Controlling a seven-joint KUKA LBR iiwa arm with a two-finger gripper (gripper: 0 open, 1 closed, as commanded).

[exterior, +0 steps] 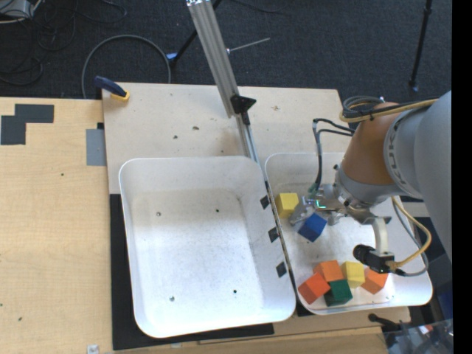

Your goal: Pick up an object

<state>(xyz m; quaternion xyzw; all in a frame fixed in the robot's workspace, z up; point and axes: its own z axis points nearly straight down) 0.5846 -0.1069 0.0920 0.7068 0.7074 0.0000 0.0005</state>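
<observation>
My gripper (pixel 310 214) hangs low over the right bin (pixel 413 290), near its left-middle. A blue cube (pixel 312 228) sits tilted right at the gripper's tip, touching or nearly touching it. I cannot tell whether the cube is gripped or resting on the bin floor. A yellow cube (pixel 287 202) lies just to the left of the gripper. At the bin's front edge is a cluster of cubes: red (pixel 314 287), orange (pixel 331 271), green (pixel 340 292), yellow (pixel 355 273) and another orange (pixel 375 280).
The left bin (pixel 147 286) adjoins the right one, and a divider wall with black clips (pixel 271 233) runs between them. A slanted aluminium post (pixel 217 54) rises behind the bins. The arm's bulk (pixel 383 161) covers the right bin's back right part.
</observation>
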